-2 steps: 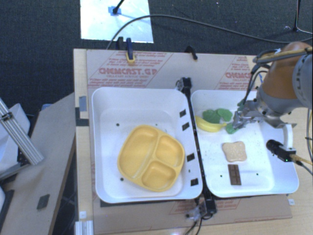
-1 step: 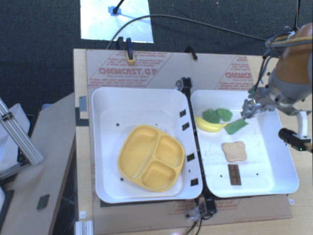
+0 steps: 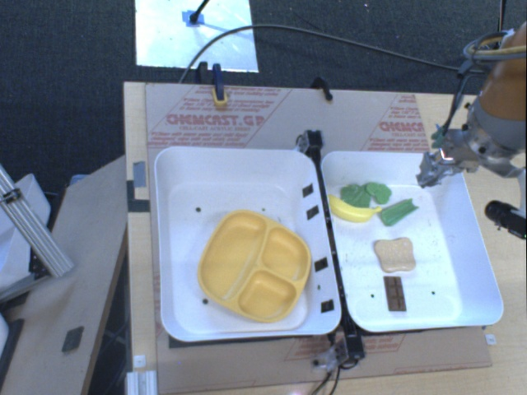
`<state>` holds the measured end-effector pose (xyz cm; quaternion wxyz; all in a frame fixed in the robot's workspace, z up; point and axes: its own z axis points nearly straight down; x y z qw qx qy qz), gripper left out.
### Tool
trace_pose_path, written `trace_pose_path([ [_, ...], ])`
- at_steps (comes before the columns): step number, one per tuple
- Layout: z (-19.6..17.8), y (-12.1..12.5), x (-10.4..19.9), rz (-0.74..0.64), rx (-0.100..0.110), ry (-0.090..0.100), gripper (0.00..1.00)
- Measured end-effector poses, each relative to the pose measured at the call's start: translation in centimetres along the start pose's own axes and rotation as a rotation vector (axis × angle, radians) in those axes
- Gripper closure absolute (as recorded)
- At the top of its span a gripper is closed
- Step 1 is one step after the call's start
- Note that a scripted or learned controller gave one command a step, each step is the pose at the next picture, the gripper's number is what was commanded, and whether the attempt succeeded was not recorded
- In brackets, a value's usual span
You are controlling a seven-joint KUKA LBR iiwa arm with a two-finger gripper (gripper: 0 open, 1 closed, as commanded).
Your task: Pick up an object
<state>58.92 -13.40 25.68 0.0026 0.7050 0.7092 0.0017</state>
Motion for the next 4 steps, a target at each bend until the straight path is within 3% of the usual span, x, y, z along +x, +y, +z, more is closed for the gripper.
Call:
trace_pose_path([
  [4, 1.0, -5.4, 21.7, -0.005, 0.006, 0.004, 1.0],
])
